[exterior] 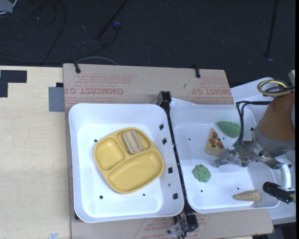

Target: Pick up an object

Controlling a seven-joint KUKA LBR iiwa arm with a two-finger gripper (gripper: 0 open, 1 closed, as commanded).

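The left bin (82, 133) holds a yellow divided tray (128, 159) (a hot dog (133, 142) in one compartment). The right bin (209, 205) holds green peas (201, 173), a pizza slice (215, 142), lettuce (229, 129) and a cone (247, 196). The gripper (224, 160) hangs open beside the pizza slice, holding nothing.

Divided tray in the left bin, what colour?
Yellow; the divided tray shows clearly in the camera view, in the left bin.

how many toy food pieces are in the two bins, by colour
green: 2, leafy piece and round bumpy piece
yellow-orange: 1, pizza slice
tan: 2, cone and hot dog on the yellow tray
total: 5
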